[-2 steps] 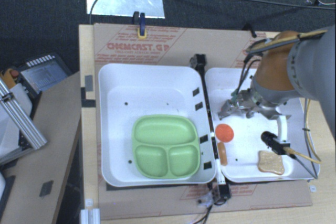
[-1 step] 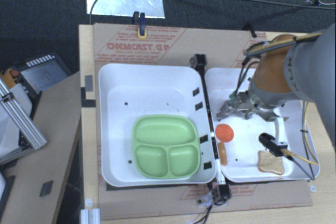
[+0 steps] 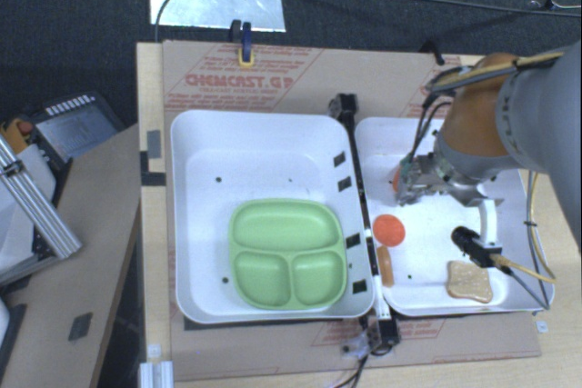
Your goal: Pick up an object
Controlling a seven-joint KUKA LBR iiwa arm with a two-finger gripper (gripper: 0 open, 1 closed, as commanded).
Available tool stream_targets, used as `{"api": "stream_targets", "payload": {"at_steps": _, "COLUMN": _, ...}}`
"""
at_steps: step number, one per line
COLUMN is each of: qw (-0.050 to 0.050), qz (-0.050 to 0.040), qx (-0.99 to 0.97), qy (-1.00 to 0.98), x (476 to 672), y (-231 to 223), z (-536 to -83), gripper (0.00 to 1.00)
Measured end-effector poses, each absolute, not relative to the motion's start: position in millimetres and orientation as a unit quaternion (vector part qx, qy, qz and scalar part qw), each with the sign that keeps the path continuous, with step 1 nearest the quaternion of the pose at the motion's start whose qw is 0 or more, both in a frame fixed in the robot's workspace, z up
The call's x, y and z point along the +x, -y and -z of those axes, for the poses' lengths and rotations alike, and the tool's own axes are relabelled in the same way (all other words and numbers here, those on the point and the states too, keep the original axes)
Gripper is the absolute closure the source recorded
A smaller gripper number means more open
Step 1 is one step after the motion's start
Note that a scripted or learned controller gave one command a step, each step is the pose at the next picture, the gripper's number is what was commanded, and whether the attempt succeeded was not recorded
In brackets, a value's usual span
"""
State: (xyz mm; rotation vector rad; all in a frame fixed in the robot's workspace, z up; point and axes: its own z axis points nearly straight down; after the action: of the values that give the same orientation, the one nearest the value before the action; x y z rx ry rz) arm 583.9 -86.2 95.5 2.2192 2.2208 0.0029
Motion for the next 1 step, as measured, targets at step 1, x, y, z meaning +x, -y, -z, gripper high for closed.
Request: {"api": "stream_targets", "payload": {"at_steps": 1, "qw": 0.002, "qz": -0.0018, "qx": 0.706, "qy": -0.708, "x": 591.2, "y": 84.6, "z": -140.7, "gripper": 1.00}}
